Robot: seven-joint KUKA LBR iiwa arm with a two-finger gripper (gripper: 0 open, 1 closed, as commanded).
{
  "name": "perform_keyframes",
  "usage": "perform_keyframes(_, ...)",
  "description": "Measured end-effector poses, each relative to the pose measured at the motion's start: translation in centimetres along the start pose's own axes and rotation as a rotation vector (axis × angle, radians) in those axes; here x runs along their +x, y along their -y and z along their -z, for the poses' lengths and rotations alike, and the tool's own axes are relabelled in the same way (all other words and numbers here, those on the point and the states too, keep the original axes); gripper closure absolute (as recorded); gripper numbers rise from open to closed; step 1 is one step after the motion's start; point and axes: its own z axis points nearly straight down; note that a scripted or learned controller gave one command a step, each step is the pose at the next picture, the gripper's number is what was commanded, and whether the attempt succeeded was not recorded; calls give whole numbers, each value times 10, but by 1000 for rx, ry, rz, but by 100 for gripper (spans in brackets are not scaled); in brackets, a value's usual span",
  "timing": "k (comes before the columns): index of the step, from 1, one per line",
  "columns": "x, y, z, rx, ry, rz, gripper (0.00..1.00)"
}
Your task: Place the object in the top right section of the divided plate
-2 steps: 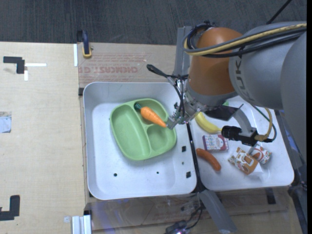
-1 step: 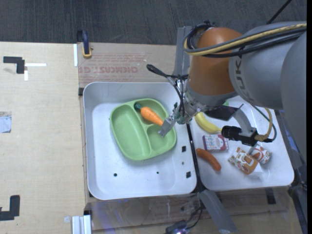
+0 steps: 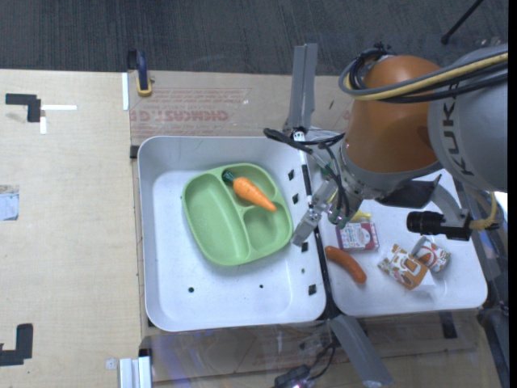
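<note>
Camera view looks down at a slant on two shallow white bins set side by side on the surface. In the left bin lies a green divided plate, turned a little, nearer the bin's far edge than its near edge. A toy carrot rests in the plate's top right section, its green tip toward the far left and its orange point toward the plate's right rim; it lies flat and nothing is touching it. The arm, grey with an orange band, comes in from the right and hangs over the wall where the two bins meet. Its hand sits just right of the plate's right rim, above that dividing wall, apart from the carrot, and I cannot tell whether it is open or closed, as the parts there blur together. In the right bin a small red and white packet lies near the left wall, a sausage lies just nearer the near edge, and an orange and white wrapper lies further toward the right edge.
</note>
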Motion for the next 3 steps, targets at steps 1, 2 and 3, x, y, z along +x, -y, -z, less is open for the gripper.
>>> perform_keyframes(1,6,60,-31,0,0,145,0)
perform_keyframes(2,4,63,-31,0,0,-343,0)
perform_keyframes(3,3,62,-21,-1,2,-344,100)
